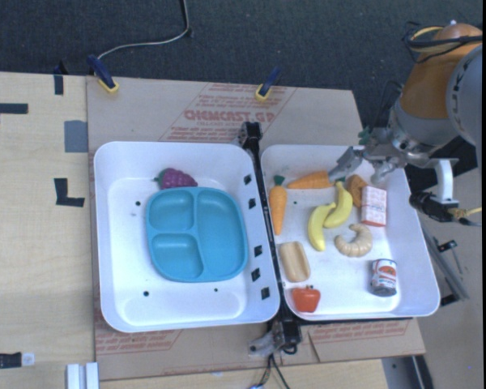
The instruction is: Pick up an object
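My gripper hangs over the far edge of the right bin, fingers spread open and nothing between them. Just under it lie an orange carrot, a small brown piece and a red-and-white box. Further in are two yellow bananas, a croissant, a second carrot, a bread roll, a red tomato and a tin can.
The left bin holds a blue divided plate with purple grapes at its far edge. A black divider runs between the bins. The arm's orange band stands at the upper right.
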You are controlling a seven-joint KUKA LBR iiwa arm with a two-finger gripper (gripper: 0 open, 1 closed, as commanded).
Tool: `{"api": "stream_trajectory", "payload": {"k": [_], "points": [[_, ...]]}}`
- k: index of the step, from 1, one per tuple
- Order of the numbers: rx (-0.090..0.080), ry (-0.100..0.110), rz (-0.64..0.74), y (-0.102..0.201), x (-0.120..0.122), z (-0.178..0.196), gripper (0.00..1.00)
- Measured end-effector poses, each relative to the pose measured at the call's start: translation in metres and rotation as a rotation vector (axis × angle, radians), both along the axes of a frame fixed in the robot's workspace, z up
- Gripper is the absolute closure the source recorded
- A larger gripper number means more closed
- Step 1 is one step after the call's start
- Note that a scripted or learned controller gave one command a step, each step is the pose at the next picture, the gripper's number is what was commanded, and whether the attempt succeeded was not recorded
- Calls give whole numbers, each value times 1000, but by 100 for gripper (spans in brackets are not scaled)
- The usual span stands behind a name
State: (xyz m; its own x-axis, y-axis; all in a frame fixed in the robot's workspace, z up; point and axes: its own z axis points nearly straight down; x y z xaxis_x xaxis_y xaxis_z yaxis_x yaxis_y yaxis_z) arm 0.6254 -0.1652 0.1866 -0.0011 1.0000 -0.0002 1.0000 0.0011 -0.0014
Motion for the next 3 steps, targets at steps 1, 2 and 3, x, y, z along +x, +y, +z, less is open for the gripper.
{"api": "stream_trajectory", "payload": {"k": [1,2,3], "points": [[-6,-16,-1,43,-29,-86,0],[-4,-6,-1,50,-57,-100,0],[-3,-7,-1,50,-57,-91,100]]}}
